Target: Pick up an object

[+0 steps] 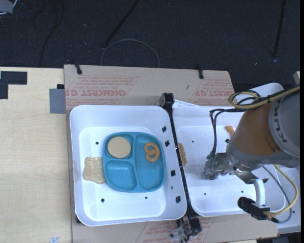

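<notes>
My gripper [211, 169] hangs low over the middle of the right bin [202, 206], on the end of the grey arm with the orange band. In the left bin [86, 120] lies a blue divided tray [134, 178]. A round tan cookie [118, 147] sits in its upper left compartment and a brown pretzel [151, 152] in its upper right one. A pale cracker-like piece [93, 170] rests on the bin floor just left of the tray. A small tan item [182, 154] lies at the right bin's left wall, and an orange bit [229, 130] peeks out beside the arm.
A black divider rail [173, 151] runs between the two bins. Cables loop around the arm's wrist at the right. Cardboard [142, 87] backs the bins, and a wooden bench top [25, 156] stretches to the left.
</notes>
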{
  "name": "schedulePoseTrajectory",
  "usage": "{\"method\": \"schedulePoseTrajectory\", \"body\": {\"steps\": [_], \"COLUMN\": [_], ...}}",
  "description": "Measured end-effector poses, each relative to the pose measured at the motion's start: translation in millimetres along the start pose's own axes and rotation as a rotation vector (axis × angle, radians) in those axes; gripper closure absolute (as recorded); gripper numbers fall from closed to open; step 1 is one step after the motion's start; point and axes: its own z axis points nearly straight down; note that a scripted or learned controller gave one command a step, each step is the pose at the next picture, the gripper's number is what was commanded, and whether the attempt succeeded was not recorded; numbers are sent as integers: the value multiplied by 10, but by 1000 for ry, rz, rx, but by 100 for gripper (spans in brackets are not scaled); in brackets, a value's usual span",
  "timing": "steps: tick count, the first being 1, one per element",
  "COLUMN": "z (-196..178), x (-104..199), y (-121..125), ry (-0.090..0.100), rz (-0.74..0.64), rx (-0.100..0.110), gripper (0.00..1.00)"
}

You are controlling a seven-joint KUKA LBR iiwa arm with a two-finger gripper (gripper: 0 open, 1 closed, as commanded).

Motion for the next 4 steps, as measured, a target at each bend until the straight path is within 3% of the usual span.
{"method": "schedulePoseTrajectory", "body": {"steps": [2, 3, 4], "z": [-1090, -1594, -1921], "x": [26, 28, 18], "y": [106, 10, 11], "ry": [-2, -2, -2], "rz": [-8, -8, -8], "rx": [-9, -9, -7], "gripper": [100, 100, 100]}}
